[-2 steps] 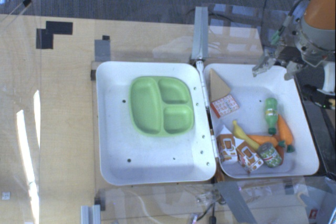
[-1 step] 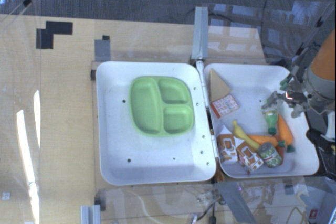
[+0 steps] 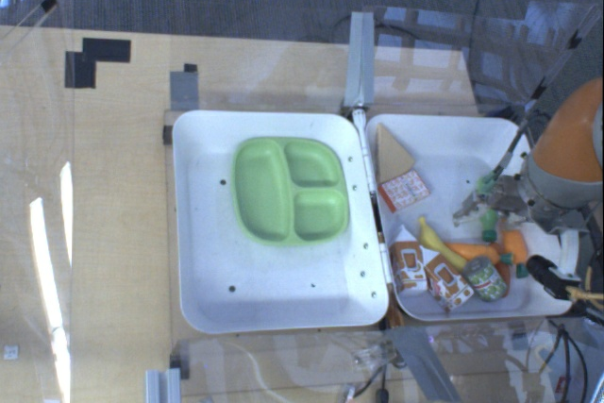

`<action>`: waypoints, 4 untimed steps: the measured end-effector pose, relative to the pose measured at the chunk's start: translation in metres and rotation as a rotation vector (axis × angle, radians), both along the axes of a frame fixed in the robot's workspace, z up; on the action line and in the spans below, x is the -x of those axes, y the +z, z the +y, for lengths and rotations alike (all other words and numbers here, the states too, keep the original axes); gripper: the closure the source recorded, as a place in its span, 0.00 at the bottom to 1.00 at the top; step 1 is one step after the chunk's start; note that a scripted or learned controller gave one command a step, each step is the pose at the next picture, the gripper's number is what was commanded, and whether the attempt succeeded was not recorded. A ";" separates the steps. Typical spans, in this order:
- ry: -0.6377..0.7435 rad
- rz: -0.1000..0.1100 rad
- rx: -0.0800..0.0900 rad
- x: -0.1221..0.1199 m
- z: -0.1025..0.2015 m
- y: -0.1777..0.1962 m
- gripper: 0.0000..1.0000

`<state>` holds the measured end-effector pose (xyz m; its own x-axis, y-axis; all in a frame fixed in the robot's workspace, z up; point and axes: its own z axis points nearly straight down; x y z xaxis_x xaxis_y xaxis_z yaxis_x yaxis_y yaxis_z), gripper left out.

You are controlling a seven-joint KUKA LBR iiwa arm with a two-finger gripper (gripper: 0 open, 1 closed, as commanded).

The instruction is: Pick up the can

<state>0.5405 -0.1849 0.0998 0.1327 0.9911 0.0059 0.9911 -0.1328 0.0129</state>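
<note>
The scene is evenly and fairly brightly lit from above, with soft light and no hard shadows. Both white bins (image 3: 274,307) look slightly washed out; a faint grey shadow lies along the near inner wall of the left bin, well to the left of the gripper (image 3: 486,203). Far left of the jaws, tall pale streaks of glare run down a clear panel (image 3: 47,231) over the wooden bench (image 3: 113,165). More hazy reflections sit on clear sheeting behind the jaws. The picture is low in resolution and mildly soft overall; the small items heaped just below the jaws blur together, and their labels cannot be read.
</note>
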 end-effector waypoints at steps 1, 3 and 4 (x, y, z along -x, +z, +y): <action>-0.017 0.007 0.005 -0.109 0.006 -0.013 0.00; 0.090 0.005 0.006 -0.071 0.020 0.056 0.00; 0.105 0.007 0.007 -0.056 0.006 0.037 0.00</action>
